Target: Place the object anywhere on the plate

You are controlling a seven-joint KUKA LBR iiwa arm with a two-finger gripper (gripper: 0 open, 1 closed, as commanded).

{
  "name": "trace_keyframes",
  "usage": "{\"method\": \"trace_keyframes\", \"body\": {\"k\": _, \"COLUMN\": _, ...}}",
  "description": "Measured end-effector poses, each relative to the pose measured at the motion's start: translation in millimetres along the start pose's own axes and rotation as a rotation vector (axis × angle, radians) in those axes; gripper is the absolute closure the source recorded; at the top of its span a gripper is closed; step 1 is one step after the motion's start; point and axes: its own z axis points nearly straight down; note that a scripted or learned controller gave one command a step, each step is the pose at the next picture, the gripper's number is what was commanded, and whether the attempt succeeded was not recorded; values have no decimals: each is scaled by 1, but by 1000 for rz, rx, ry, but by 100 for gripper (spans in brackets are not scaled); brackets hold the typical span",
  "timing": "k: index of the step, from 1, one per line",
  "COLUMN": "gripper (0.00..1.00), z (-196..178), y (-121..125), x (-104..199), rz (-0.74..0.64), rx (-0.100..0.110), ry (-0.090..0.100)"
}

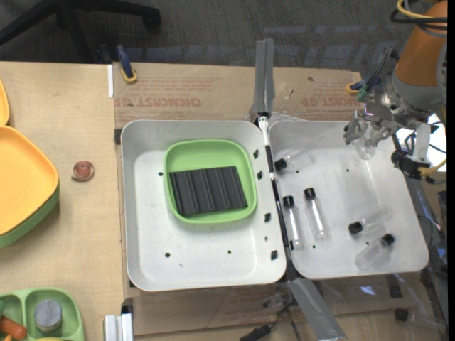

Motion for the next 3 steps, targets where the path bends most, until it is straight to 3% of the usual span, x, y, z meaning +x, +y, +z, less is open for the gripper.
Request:
{"method": "trace_keyframes", "body": {"k": 1, "gripper": 0, "z": 0, "y": 0, "x": 0, "rz": 0, "rx": 0, "ry": 0}}
{"method": "trace_keyframes", "body": {"k": 2, "gripper": 0, "z": -22, "y": 21, "x": -45, "rz": 138, "rx": -3, "ry": 0}}
{"method": "trace_keyframes", "body": {"k": 3, "gripper": 0, "z": -56, "y": 16, "x": -47, "rz": 316, "rx": -2, "ry": 1}}
